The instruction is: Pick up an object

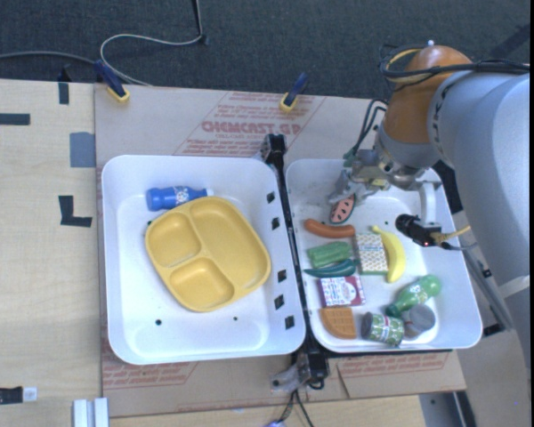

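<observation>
My gripper (346, 194) hangs over the upper left part of the right bin (467, 327), its fingers pointing down and left. A small pink and red slice-shaped toy (343, 209) sits tilted between the fingertips, just above a brown sausage (329, 229). The gripper looks shut on the slice. Below lie green vegetables (331, 256), a patterned packet (371, 252), a banana (392, 254), a red carton (341, 289), an orange slice of toast (338, 322), a green can (384, 328) and a green bottle (416, 292).
The left bin (125, 327) holds a yellow divided plate (206, 252) and a blue bottle (176, 197) at its back. A black part (416, 230) of the arm reaches over the right bin beside the banana. Black clips line the divider (280, 238) between the bins.
</observation>
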Motion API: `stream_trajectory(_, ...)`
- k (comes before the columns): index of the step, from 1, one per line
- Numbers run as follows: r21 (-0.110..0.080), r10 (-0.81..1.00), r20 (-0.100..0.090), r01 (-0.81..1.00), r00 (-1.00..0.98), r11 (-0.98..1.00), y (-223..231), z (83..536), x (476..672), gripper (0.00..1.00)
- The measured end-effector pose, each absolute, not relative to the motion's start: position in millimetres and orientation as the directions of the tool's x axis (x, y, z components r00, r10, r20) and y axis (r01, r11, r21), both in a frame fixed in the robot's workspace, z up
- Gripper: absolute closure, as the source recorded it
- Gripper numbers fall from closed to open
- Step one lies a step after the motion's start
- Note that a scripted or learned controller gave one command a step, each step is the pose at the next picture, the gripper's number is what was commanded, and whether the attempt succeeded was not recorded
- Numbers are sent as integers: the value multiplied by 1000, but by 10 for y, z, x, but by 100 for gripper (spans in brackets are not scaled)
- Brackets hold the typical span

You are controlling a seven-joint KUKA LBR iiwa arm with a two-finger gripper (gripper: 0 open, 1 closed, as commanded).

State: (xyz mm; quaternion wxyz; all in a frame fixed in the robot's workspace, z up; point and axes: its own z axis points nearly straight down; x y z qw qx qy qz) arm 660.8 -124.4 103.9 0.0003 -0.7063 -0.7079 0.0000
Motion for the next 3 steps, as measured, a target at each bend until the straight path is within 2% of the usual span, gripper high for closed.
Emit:
stream_trajectory(1,0,1000,1,1000,-3,3,-443,1847,6331,100)
stream_trajectory(2,-3,1000,1,1000,-4,4,329,1856,5645,100)
stream_trajectory(3,-1,1000,1,1000,-3,3,565,2425,5228,100)
